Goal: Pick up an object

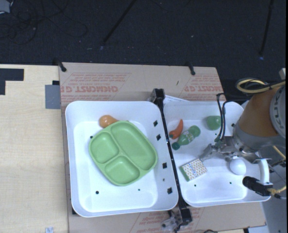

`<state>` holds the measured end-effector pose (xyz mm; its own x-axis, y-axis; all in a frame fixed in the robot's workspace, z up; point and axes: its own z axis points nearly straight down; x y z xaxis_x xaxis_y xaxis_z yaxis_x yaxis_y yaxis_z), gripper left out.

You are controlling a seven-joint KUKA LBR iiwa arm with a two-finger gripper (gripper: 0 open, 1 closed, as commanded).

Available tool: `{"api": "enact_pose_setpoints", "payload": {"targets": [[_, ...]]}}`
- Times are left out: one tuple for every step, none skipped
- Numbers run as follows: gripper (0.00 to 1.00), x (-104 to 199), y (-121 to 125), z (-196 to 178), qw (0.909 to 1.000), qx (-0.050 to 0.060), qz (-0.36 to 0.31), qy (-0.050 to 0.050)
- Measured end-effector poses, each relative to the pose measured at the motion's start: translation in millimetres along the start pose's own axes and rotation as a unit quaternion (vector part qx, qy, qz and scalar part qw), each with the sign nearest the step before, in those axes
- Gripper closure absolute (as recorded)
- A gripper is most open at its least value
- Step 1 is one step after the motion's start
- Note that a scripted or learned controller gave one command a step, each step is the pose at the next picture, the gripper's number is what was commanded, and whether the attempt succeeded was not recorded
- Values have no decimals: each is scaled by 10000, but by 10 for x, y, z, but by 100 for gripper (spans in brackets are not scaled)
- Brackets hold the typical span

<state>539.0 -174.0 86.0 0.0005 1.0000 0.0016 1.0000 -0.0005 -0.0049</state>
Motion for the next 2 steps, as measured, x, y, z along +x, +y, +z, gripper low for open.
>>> {"api": "enact_pose_setpoints", "payload": {"targets": [[100, -17, 2, -117, 10000, -6, 21, -4], [100, 39, 45, -567, 10000, -29, -10, -6]]}}
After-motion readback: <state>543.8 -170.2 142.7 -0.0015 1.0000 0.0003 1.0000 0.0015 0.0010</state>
